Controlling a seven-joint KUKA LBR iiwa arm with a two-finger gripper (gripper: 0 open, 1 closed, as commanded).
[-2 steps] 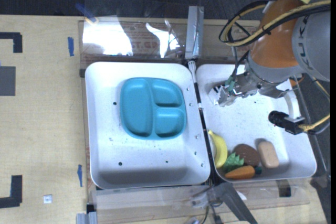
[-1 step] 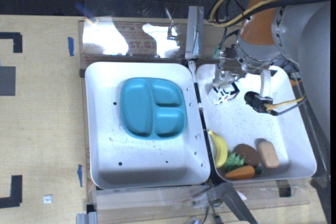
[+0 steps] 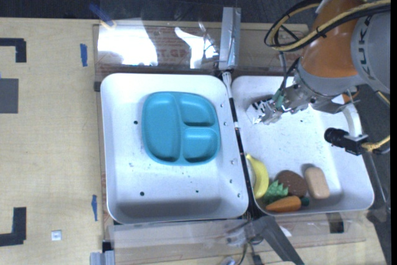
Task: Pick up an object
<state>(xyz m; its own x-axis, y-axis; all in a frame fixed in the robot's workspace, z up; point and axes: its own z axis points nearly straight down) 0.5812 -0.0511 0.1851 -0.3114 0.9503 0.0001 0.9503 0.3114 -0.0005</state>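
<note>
Right bin [image 3: 347, 161]: floor above the banana [image 3: 260, 175] bare and passable; cookie [image 3: 290, 184], carrot [image 3: 284, 203] and bread [image 3: 316, 182] crowd beside it.

This is a robotics lab. A wooden bench [image 3: 49, 133] bears black tape marks [image 3: 15, 49] and blue tape bits [image 3: 84, 54], two white bins [image 3: 124, 195] sit under a clear screen [image 3: 161, 40], and a cabled industrial arm [image 3: 338, 40] reaches over toy food [image 3: 288, 186].
</note>
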